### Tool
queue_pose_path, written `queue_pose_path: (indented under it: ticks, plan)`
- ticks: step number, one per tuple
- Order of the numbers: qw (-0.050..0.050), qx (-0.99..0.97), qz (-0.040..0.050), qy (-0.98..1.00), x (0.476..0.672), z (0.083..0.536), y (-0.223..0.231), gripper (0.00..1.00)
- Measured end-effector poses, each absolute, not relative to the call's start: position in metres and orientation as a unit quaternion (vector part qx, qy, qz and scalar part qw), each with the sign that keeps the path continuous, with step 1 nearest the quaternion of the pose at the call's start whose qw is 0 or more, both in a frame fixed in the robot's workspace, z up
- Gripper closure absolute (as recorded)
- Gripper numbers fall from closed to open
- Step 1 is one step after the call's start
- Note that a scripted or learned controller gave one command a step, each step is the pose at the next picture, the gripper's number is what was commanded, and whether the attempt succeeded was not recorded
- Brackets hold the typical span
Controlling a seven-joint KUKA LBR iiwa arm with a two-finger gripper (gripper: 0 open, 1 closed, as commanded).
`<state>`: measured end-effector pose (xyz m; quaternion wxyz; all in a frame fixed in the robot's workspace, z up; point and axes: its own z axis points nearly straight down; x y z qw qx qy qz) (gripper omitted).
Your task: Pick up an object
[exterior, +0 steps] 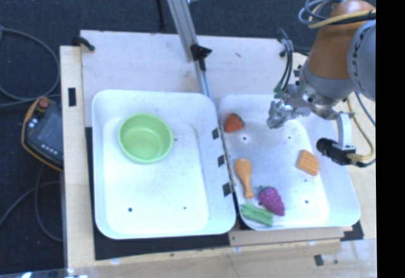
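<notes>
My gripper (276,117) hangs over the far part of the right bin (335,207), pointing down. A red strawberry-like toy (233,123) lies to its left, near the bin's far-left corner. An orange drumstick toy (243,175) lies along the left side. Next to it sit a purple grape bunch (271,199) and a green pod (256,214) at the near edge. An orange cracker-like piece (307,163) rests below and right of the gripper. Nothing shows between the fingers.
The left bin (190,207) holds a light green bowl (146,137) in its far-left part. A slanted metal pole (182,14) rises behind the bins. A pendant (44,134) lies off the bench's left side. Cables hang from the wrist at right.
</notes>
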<state>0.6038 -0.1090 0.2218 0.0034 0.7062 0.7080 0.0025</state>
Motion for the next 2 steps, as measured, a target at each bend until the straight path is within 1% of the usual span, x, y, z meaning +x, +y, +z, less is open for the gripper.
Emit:
queue_pose_path:
  ticks: [1, 2]
  plan:
    - [0.001, 0.706, 0.0014, 0.709, 0.605, 0.242, -0.11, 1.0]
    - [0.001, 0.705, 0.0008, 0.71, 0.624, 0.236, -0.056, 1.0]
